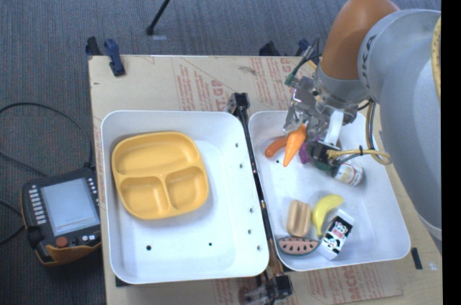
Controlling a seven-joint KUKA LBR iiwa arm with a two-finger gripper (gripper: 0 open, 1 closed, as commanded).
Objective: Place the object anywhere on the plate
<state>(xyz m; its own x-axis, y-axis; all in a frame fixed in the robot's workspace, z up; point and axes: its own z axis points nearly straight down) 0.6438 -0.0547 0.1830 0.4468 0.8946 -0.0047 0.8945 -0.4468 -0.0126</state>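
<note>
Orange carrot [292,146] between the gripper [297,127] fingers, above right bin [389,224].

Yellow plate [160,174], orange carrot [292,146], white bins [223,253], black-and-white carton [336,234].

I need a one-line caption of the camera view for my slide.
The gripper holds a toy carrot over the right bin; the yellow plate waits in the left bin.
</note>
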